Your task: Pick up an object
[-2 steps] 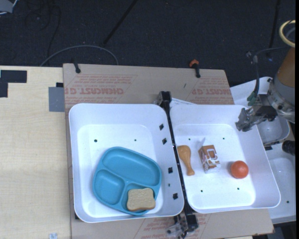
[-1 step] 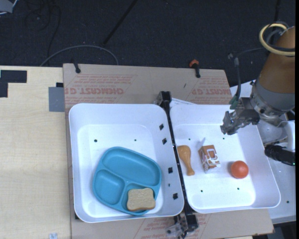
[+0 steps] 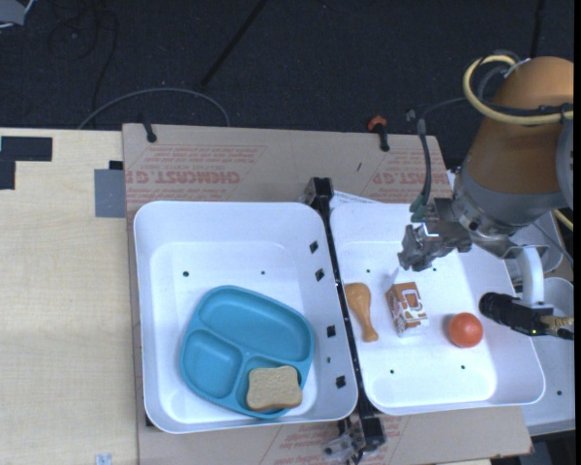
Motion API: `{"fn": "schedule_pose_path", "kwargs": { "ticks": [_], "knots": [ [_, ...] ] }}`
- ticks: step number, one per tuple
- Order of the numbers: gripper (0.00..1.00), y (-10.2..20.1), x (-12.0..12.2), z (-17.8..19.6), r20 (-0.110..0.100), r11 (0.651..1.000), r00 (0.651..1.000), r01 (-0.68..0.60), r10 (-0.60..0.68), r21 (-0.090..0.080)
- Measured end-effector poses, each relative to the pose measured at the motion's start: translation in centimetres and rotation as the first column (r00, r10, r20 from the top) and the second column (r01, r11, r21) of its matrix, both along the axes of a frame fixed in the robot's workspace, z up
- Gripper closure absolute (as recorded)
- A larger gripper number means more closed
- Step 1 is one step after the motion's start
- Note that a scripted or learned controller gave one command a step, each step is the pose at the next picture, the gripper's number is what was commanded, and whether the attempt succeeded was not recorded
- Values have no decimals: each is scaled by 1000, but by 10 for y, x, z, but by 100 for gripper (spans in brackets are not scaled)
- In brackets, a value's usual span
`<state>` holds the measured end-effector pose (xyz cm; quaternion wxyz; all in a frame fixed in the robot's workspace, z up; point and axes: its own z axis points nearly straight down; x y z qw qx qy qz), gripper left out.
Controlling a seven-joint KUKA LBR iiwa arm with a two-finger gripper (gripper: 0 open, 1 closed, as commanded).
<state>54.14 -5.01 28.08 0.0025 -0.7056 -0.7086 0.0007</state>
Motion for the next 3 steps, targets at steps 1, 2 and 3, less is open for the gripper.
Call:
{"fn": "schedule_pose_path", "kwargs": {
  "ticks": [1,2,3],
  "knots": [
    [100,47,-15,-3,-1,1000,1000,1,-1,-1],
    [100,86,-32,-23,-2,1000,1000,1,-1,-2],
    [100,136,-38,-28,-2,1000,1000,0,0,-2]
  ]
}}
